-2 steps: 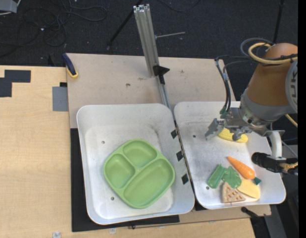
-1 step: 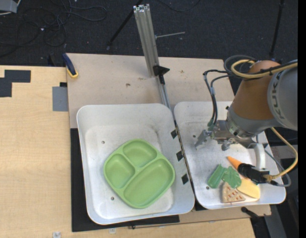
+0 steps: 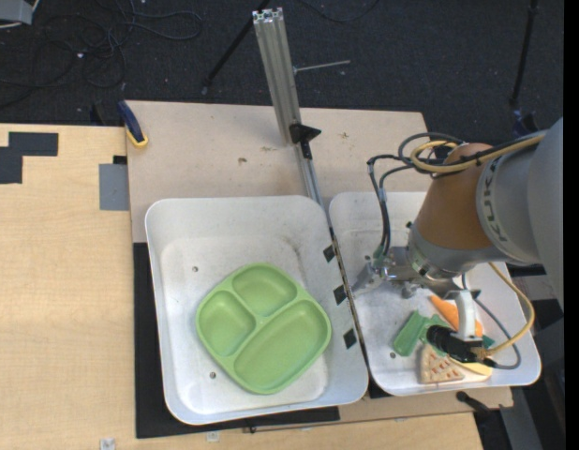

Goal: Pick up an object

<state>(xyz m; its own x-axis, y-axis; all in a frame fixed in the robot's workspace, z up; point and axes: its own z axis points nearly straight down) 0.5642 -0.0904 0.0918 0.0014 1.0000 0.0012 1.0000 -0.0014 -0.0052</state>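
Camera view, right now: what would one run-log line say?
arm: over right bin | left bin: green plate | right bin: green block, orange piece, waffle

The arm [image 3: 458, 218] covers part of the right bin [image 3: 377, 350].

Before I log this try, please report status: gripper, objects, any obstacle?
Gripper over right bin, hold unclear. Green block, orange piece, waffle wedge loose beside it. Green plate apart in left bin, no obstacle.
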